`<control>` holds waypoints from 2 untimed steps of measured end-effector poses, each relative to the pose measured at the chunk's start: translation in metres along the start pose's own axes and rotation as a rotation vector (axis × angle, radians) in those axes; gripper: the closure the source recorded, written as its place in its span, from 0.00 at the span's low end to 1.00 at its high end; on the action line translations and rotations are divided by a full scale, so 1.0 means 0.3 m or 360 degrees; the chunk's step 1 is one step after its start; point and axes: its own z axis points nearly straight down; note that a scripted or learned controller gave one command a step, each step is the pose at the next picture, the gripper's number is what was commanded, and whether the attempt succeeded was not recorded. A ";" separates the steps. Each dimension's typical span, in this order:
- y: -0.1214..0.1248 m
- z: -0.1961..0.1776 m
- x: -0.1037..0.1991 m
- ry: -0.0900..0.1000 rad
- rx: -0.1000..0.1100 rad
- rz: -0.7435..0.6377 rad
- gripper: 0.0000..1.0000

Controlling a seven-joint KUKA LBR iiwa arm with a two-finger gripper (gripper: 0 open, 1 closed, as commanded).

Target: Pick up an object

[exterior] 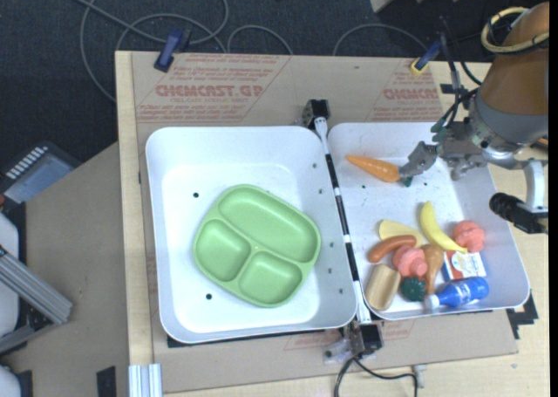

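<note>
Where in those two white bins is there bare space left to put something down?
The left bin has bare floor in a ring around the green tray, widest along its far edge. In the right bin, free floor lies between the carrot and the banana. The near end is crowded: sausage, bottle and other toy foods lie packed together.

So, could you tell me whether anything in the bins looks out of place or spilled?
Nothing stands out. The green tray lies flat in the left bin; the toy food is heaped at the right bin's near end, with the carrot apart by the gripper.
</note>
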 end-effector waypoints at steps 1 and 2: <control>-0.057 0.363 -0.136 -0.0002 0.0000 0.0002 0.00; -0.055 0.328 -0.135 -0.0003 -0.0005 0.0002 1.00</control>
